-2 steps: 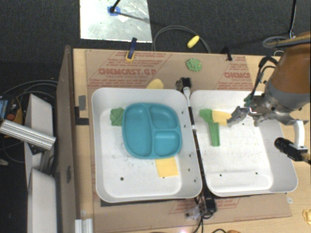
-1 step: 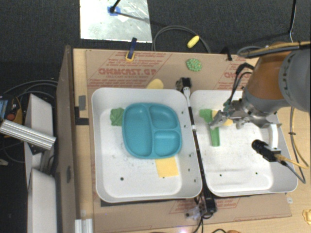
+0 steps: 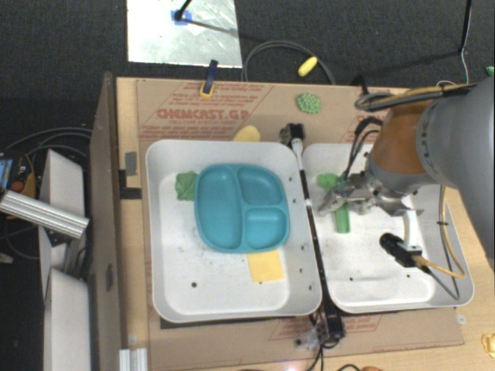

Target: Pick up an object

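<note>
the gripper (image 3: 337, 199) is hanging low in the right bin (image 3: 387, 284), right over a green toy (image 3: 341, 219). i cannot tell how its jaws are standing or holding.

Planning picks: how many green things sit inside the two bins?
2. A green leafy piece in the left bin, against the blue plate's left edge; a green stick in the right bin by the pincer. Others may be hidden.

Even overhead light, soft shadows, glare on foil sheet (image 3: 184, 20), slight blur overall
</note>
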Action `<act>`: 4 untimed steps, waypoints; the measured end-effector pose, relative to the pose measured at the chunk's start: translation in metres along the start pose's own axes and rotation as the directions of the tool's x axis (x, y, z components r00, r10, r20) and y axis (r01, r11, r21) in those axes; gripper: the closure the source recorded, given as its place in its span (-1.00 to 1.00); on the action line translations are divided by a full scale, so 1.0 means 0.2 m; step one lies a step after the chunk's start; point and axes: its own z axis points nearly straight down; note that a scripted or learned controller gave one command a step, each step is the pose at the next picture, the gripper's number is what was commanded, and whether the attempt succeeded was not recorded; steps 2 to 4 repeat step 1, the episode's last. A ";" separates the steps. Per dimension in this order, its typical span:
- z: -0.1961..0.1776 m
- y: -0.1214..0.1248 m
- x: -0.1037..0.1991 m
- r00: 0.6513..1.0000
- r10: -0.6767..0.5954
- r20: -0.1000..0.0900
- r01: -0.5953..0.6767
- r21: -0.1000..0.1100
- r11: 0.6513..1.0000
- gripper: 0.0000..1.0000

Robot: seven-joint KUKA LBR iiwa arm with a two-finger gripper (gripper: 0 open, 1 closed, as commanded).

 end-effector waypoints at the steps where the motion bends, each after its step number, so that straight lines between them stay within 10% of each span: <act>1: -0.07 0.01 0.00 1.000 0.002 0.000 -0.002 -0.005 1.000 1.00; 4: -0.07 0.01 0.00 1.000 0.002 0.000 -0.002 -0.005 1.000 1.00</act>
